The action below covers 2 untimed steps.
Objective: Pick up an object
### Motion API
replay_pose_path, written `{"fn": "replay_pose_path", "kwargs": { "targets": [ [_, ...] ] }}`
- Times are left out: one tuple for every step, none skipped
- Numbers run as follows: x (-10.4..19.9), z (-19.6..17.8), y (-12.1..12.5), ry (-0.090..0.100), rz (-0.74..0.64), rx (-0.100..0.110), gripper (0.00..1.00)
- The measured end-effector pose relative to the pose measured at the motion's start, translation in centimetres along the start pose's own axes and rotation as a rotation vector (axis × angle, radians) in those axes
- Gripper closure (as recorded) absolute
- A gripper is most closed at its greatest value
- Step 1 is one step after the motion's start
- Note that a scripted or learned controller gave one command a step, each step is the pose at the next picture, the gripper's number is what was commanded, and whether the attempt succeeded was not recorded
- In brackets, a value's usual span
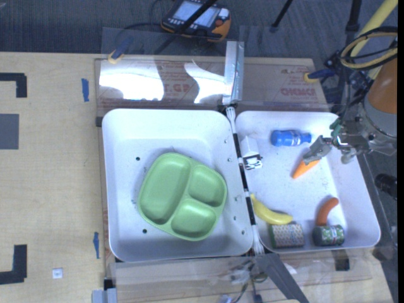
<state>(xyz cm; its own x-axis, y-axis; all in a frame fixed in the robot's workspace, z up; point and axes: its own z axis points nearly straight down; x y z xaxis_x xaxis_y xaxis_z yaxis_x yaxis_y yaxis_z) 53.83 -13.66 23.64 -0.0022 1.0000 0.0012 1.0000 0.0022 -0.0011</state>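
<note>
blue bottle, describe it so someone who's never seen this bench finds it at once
Start at the right bin, opposite the one with the green plate. Near its far wall lies the blue bottle on its side, above the carrot. It is the only blue item there.

Reddish print runs across the cardboard panel (297, 84) at upper right of the frame, mirrored and too blurred to read; no other lettering is legible.
</note>
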Motion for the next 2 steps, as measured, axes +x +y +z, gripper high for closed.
{"fn": "replay_pose_path", "kwargs": {
  "targets": [
    [-5.8,7.3,4.5,-0.002,0.021,-0.003,0.00],
    [-6.8,14.6,5.1,0.010,0.038,-0.014,0.00]
  ]
}}
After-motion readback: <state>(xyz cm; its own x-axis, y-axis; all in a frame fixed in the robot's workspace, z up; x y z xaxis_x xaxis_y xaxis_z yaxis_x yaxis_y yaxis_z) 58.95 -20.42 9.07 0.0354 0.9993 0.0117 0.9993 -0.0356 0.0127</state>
